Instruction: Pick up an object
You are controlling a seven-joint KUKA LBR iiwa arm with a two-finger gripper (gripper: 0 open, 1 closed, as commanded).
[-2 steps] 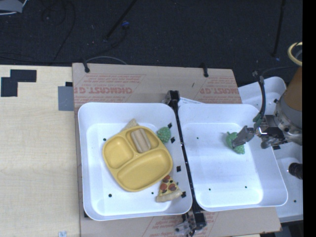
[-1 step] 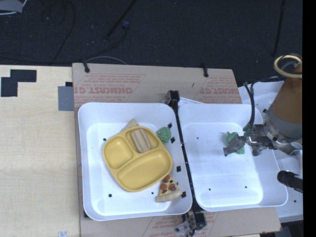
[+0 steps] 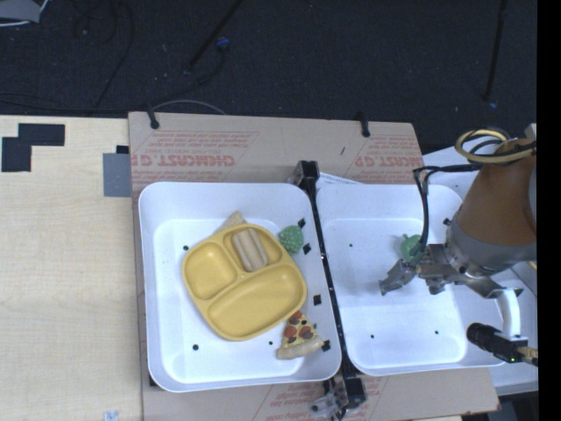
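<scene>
Sitting in the right bin [image 3: 386, 349], a small green object [image 3: 409, 246] lies just beside the gripper [image 3: 392, 281]; whether the gripper is clenched, I cannot tell. Over in the left bin [image 3: 166, 323] are a yellow tray [image 3: 245, 301], a pizza slice [image 3: 300, 338] and a green toy [image 3: 291, 238].
</scene>
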